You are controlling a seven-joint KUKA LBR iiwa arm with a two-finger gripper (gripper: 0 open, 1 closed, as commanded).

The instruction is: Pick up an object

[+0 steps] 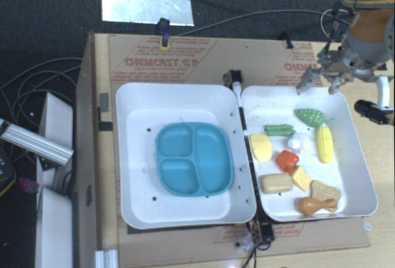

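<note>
Pincer (322,81) of the grey arm hangs above the far right corner of the right-hand shallow white bin (364,180), its two fingers spread wide with nothing between them. Nothing has been lifted, so the whole pick looks to be ahead: choosing a piece, coming down on it, gripping and raising.

All candidates lie in that bin: a bumpy green plastic vegetable (310,117) nearest the pincer, a yellow toy corn cob (324,143) beside it, a small green pod (279,130), a pale yellow oval piece (261,147), a red toy tomato (287,160), a tan bread-like block (276,183) and a brown toy drumstick (316,204). Left-hand white bin (133,137) holds a blue divided plastic plate (194,158).
</note>
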